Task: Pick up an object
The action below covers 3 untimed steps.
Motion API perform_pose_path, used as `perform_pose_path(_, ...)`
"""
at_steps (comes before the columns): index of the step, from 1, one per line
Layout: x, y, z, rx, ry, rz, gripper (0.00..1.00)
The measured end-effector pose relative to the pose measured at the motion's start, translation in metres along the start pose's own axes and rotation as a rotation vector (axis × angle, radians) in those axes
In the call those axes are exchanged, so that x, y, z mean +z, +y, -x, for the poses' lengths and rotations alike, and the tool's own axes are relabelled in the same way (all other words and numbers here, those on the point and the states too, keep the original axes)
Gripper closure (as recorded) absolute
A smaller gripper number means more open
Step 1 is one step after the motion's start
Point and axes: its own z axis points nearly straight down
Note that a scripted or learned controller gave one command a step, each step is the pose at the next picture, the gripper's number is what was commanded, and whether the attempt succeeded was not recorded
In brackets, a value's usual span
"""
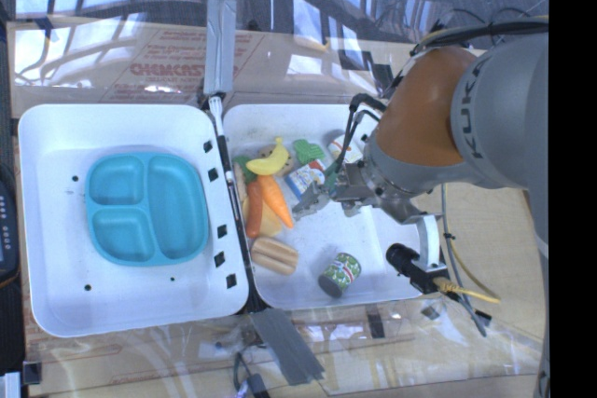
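1. Worktop (112,75): brown board under clear reflective sheeting, two shallow white bins side by side, dark ribbed floor beyond the far edge.
2. Arm (466,116) comes in from the right, grey with an orange band, leaning over the right bin (298,294).
3. Hand (315,199) sits low over the middle of the right bin, pointing left toward the pile of objects. Can't tell whether it is released or clenched; the tips blur into the clutter.
4. Nothing visibly between the tips, so no confirmed grasp.
5. Closest object: small blue-and-white carton (303,177), touching or just above the hand tip; contact not resolvable.
6. Just left of the hand: orange carrot (273,199), lying at a slant, with a second orange piece (254,208) beside it against the bin's left wall.
7. Up-left of the hand: yellow banana (269,158), and a green toy (308,150) just right of it.
8. Below-left of the hand: tan bread-roll-shaped item (274,254), apart from the pile.
9. Below the hand: small green-labelled can (340,273) on its side, near the bin's front edge, well clear of the tips.
10. Left bin (47,200): holds a blue three-compartment plate (145,207), flat, roughly centred, well apart from the hand.
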Motion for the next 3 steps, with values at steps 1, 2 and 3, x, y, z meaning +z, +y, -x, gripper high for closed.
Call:
perform_pose_path(1, 0.095, 0.072, 0.015, 0.021, 0.001, 0.009, 0.0)
perform_pose_path(2, 0.11, 0.073, -0.005, 0.064, -0.002, 0.003, 0.0)
perform_pose_path(3, 0.103, 0.072, -0.005, 0.062, 0.0, -0.003, 1.0)
